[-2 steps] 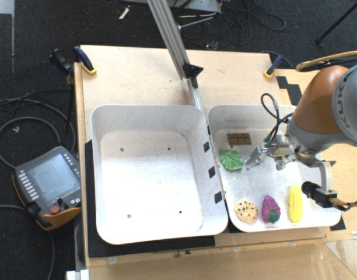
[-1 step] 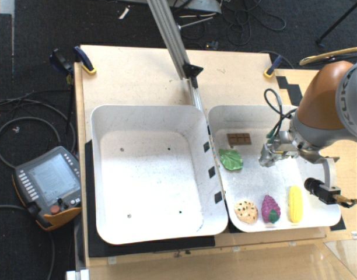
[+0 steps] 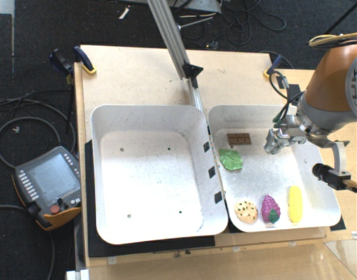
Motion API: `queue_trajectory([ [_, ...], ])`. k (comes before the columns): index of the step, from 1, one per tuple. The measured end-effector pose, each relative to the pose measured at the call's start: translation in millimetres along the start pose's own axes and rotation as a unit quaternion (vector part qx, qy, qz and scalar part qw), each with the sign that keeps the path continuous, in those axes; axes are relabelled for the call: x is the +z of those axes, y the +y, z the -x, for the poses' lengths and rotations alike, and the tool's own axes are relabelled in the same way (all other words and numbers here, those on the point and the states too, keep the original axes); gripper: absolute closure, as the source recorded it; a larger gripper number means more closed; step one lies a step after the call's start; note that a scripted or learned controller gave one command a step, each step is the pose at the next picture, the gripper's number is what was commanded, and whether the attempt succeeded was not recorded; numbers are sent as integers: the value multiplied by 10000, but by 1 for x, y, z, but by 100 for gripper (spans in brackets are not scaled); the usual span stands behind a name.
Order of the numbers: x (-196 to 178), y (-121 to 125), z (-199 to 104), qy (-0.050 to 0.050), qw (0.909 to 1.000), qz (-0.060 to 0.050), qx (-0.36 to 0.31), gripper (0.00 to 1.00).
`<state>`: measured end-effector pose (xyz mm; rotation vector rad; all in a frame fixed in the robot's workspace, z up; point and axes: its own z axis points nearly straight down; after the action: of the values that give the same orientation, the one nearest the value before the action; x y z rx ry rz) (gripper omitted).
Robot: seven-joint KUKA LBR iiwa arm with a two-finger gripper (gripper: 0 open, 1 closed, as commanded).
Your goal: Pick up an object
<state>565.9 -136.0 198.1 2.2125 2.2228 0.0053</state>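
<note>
Cookie [image 3: 246,211], purple berry [image 3: 270,208] and corn [image 3: 294,203] are hugging the right bin's [image 3: 318,182] near rim, leaf [image 3: 231,159] and chocolate [image 3: 238,139] sitting farther back. Gripper [image 3: 274,143] is hovering beside the chocolate; can't tell how its jaws are standing. Left bin [image 3: 108,121] is leaving lots of room.

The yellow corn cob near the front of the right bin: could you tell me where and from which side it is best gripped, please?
Grip the corn cob across its narrow middle, coming straight down from above. It lies flat, long axis running front to back, so the fingers probably fit best closing on its two long sides. The purple fruit lies close on one side, the bin wall on the other, so room looks tight.
</note>
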Motion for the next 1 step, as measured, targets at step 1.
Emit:
queue_trajectory([
  [1,-45,2,0,-2,10000,1,1,100],
])
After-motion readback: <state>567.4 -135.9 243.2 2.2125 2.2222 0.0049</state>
